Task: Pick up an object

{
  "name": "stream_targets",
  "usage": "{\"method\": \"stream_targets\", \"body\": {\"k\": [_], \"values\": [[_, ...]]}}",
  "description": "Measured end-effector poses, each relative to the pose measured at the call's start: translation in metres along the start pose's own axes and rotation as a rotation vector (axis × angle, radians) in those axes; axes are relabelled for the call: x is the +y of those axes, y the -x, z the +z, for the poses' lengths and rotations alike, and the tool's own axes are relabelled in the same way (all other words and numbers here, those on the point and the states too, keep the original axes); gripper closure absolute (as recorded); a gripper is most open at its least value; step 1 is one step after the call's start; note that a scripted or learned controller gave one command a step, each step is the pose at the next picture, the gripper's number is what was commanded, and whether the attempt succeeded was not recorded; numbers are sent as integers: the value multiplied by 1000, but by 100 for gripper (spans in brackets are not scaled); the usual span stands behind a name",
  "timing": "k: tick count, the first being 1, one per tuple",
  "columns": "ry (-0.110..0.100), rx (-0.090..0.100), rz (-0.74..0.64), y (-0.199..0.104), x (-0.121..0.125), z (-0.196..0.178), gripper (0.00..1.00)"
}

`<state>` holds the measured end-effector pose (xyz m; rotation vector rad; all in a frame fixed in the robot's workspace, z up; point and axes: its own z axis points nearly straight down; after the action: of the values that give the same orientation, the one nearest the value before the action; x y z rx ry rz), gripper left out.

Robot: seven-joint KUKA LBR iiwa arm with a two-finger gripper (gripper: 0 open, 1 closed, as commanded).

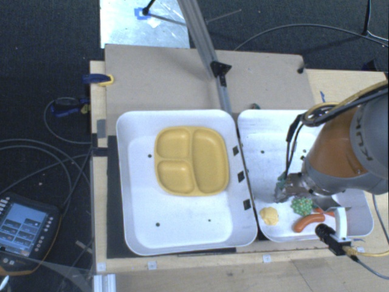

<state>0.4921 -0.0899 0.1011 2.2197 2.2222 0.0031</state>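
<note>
Over on the left bin [182, 233], one yellow divided plate [191, 161] sits toward the far edge, three compartments, plain to see. Next, the right bin [261, 139]: three small things cluster at its near edge. One pale yellow lump [269, 215] lies by the near-left corner, one green bumpy piece [301, 206] is partly tucked under the arm, and one orange sausage-like piece [309, 221] rests just beside it, touching or nearly so. The arm [343, 148] covers the bin's right half, cut off at the frame's edge. The gripper [290, 189] hangs low just above the green piece; it's a dark blur, and I can't tell how it is set or whether it has anything.
</note>
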Motion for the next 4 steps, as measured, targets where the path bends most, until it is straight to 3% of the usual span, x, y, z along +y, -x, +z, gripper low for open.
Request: {"method": "stream_targets", "body": {"k": [2,4], "values": [[6,-2,-5,9,0,-105,100],[2,1,-11,-86,71,-117,100]]}}
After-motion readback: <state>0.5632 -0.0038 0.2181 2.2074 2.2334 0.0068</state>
